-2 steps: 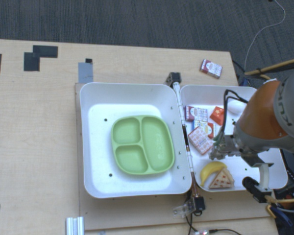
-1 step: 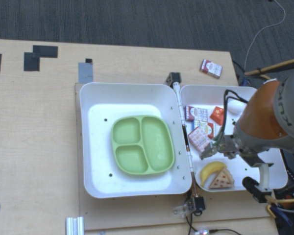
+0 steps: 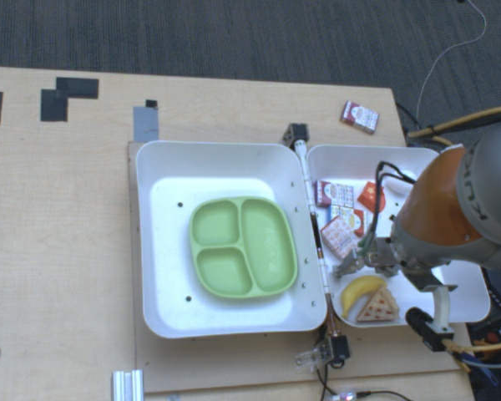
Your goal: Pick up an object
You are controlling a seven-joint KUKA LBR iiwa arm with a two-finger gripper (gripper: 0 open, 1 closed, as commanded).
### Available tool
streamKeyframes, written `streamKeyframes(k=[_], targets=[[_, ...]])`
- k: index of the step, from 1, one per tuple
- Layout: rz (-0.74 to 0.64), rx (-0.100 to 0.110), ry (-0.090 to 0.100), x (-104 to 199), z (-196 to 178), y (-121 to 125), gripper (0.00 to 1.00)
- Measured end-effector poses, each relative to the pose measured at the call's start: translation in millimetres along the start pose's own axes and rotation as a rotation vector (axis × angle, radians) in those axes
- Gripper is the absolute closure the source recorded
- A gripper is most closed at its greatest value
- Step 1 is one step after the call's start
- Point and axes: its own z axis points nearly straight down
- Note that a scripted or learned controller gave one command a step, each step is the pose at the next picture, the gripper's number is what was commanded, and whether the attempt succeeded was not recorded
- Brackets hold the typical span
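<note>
Pizza slice toy (image 3: 377, 307) and banana (image 3: 361, 290) lie at my right bin's (image 3: 476, 306) near edge. Just beyond, my end effector (image 3: 356, 261) hangs low; whether it's apart, I cannot tell. Small cartons (image 3: 337, 215) crowd the far-left corner. Left bin (image 3: 163, 224) carries a green tray (image 3: 242, 247).

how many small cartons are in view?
3. Two cartons in the right bin: one near its far left corner, one just below it. A third lies on the bench behind that bin. The arm may hide more.
</note>
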Motion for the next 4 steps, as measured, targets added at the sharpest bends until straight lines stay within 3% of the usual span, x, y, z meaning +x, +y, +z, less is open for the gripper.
streamKeyframes(k=[1,2,3,4], targets=[[-0.003,-0.007,-0.001,0.2,-11.5,2.7,1.0],[-0.002,-0.007,-0.001,0.2,-11.4,2.6,0.0],[-0.006,-0.01,0.0,1.0,-22.0,4.2,1.0],[-0.005,-0.01,0.0,1.0,-21.9,4.2,0.0]])
